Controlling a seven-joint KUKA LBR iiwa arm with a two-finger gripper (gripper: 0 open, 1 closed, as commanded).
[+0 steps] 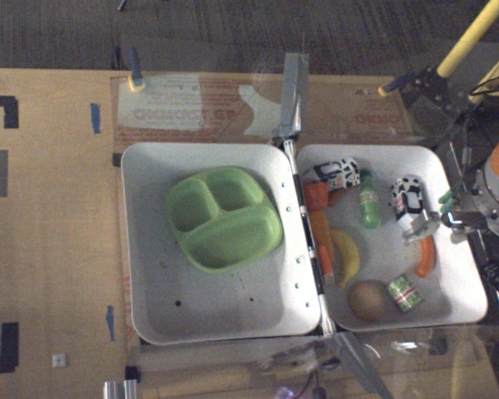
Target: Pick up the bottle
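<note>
So the green bottle [369, 204] is lying in the right bin [461, 306], well right of the green plate [224, 219]. The gripper [422, 227] sits further right still, just past a cow-print cup [405, 196] and above a carrot [425, 258]. Can't tell if the claw's apart or together.

— What am I looking at on the bench?

— I see two bins side by side. The left bin [150, 306] holds a divided plate [224, 219], set toward its far half.

— And the right bin [466, 306]?

— The bottle [368, 199] lies in its far half, between two cow-patterned items [339, 173] [405, 196]. A banana [347, 256] lies nearer the divider; in front of it sit a round fruit [367, 300] and a small can [404, 293]. The gripper [420, 227] hangs over the right part, beside a carrot [425, 258].
</note>
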